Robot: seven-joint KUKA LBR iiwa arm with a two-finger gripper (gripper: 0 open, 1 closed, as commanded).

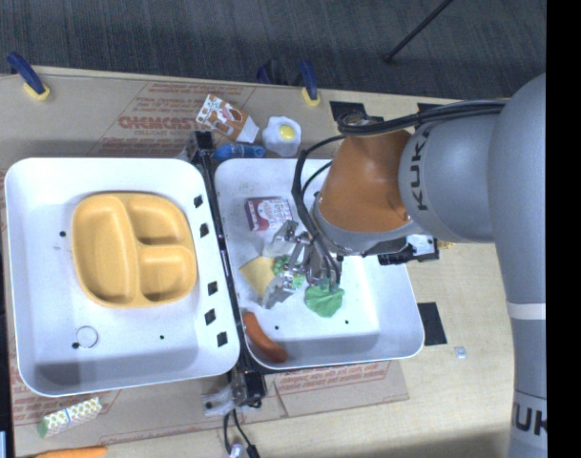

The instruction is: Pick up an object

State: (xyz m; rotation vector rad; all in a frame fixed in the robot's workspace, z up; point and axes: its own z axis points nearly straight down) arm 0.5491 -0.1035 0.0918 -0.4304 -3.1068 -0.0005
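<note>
Arm low in right bin (pixel 397 324), fingers (pixel 292 273) over clutter. Cannot tell for you whether clenched or released. Yellow wedge (pixel 257 273) just left of tips; green lump (pixel 323 300) just right-near. Sausage (pixel 264 338) nearer, long axis diagonal.
</note>
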